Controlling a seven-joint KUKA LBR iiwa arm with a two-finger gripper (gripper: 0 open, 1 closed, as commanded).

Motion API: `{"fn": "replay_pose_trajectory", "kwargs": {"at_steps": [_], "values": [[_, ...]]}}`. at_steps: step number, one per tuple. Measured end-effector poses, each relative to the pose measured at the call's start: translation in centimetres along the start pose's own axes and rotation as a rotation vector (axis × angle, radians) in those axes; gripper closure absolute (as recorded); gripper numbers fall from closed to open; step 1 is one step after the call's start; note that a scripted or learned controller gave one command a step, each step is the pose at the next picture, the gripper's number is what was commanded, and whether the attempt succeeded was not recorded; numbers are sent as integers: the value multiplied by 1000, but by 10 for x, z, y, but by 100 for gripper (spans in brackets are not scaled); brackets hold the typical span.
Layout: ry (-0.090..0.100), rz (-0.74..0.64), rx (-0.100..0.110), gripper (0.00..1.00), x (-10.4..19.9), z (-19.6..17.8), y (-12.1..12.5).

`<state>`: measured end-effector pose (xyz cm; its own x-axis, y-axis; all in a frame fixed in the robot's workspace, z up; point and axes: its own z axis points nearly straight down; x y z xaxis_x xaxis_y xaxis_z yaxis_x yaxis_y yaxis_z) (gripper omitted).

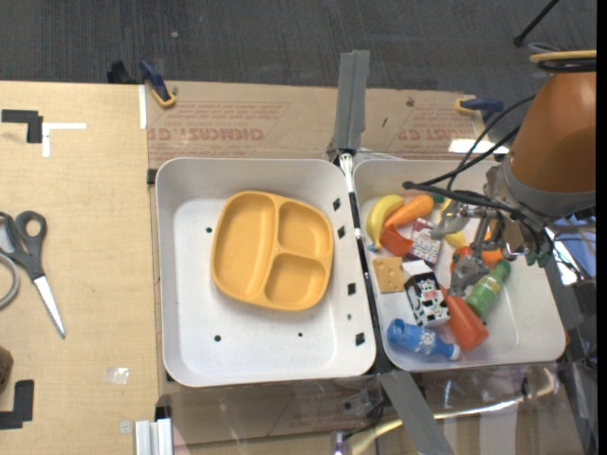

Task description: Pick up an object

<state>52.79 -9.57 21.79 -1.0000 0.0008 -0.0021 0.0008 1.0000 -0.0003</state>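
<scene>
The wooden bench [66, 282] is seen from above, bearing two shallow white bins side by side. The left bin [180, 349] is occupied by a yellow three-compartment plate [272, 250], set near its centre. The right bin [531, 335], just beside the left bin, holds a cluster of small objects. The arm [567, 131] is reached in from the right, its orange band raised above the right bin's far right corner, with dark cables trailed from the wrist toward the pile. The gripper [467, 271] is lowered among the objects in the middle of the right bin; whether it is released or clenched cannot be told, since it is lost among the clutter.

Within the right bin, a banana [379, 214] lies at the far left, touched by an orange carrot [406, 222]. A green bottle [486, 289] is placed just right of the gripper. A blue toy [420, 339] rests at the near edge, a black-and-white carton [428, 300] just above it, a tan cracker [387, 273] beside the dividing wall.

Scissors [36, 263] lie well left of the left bin.
</scene>
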Motion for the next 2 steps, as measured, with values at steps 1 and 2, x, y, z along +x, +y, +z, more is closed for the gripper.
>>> {"fn": "replay_pose_trajectory", "kwargs": {"at_steps": [1, 2], "values": [[-12, 74, 1, 0, -106, 120, -16], [-14, 71, 2, 100, -108, 109, -15]]}}
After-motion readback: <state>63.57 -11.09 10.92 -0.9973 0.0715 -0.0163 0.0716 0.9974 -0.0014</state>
